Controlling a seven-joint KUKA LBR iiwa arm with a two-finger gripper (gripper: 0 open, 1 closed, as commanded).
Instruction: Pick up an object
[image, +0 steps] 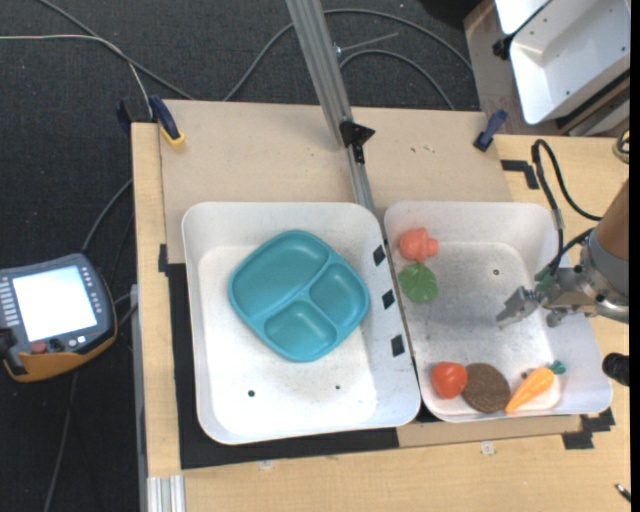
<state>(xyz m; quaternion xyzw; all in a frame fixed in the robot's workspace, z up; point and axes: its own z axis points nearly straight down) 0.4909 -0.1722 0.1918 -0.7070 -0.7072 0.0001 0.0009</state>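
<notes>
Non-task items on and beside the table
Teal divided plate (298, 294) lies tilted in the left white bin (215, 400). Blue clamps at the table's far-left corner (165, 120) and far-right corner (490, 128). A metal pole (325, 70) crosses the far edge. Handheld pendant (52, 315) sits off the left edge.

The scene is evenly and brightly lit from above. Soft, short shadows are cast inside the white bins (300, 420). The pendant screen (50, 305) is washed out by glare. Slight softness is seen throughout.
</notes>
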